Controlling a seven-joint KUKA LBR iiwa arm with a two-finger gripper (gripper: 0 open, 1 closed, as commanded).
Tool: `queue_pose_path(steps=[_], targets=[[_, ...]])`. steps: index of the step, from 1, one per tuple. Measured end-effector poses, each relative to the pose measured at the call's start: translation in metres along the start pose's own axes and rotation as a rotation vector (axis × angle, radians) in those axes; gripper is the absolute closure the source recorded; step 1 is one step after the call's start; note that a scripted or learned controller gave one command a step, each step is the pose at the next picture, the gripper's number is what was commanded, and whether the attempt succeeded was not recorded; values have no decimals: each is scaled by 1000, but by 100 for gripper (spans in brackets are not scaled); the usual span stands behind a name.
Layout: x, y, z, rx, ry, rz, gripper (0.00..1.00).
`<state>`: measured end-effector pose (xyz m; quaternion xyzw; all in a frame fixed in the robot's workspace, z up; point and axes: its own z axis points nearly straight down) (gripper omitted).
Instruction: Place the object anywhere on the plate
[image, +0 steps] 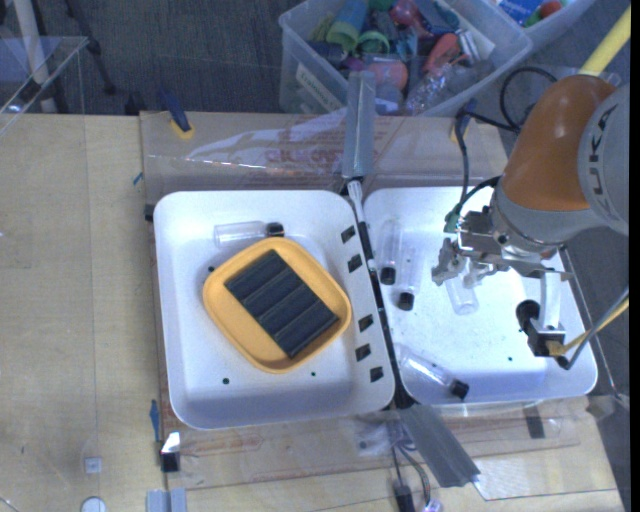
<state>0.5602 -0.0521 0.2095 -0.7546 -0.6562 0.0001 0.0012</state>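
Observation:
A yellow plate (222, 302) lies in the left bin (190, 385), tilted on the diagonal. A dark ribbed rectangular block (281, 302) rests on its middle. Just behind the plate lies a clear vial with a black cap (243, 234). My gripper (464, 272) hangs over the middle of the right bin (500, 375), well to the right of the plate. Directly under it is a small clear vial (462, 297); I cannot tell whether it is held or lying on the bin floor.
Other clear vials with black caps lie in the right bin, one near the divider (388, 252) and one at the front (438, 377). A row of black clips (357, 300) lines the divider. A clear tub of coloured toys (400, 45) stands behind the bins.

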Motion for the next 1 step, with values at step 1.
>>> queue_pose_path(steps=[1], targets=[[0,0,0,0,0,0,0]])
